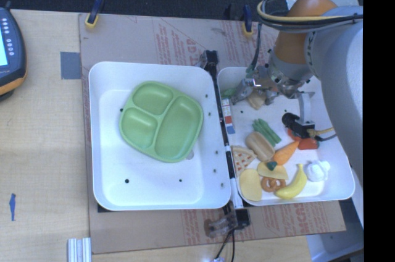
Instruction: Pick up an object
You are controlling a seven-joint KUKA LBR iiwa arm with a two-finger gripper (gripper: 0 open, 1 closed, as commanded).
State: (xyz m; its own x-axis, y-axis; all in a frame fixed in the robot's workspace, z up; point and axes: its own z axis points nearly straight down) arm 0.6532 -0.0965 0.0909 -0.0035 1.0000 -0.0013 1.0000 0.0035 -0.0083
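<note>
The hand (262, 92) hangs low over the right bin's (333, 193) far end, placed for a pick. Whether it is clenched or released, I cannot tell.

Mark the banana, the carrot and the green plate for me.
banana (294, 184): camera view, middle of its curved yellow body, right bin.
carrot (284, 154): camera view, middle of the orange body, right bin.
green plate (162, 122): camera view, the ridge where its compartments meet, left bin.
</note>
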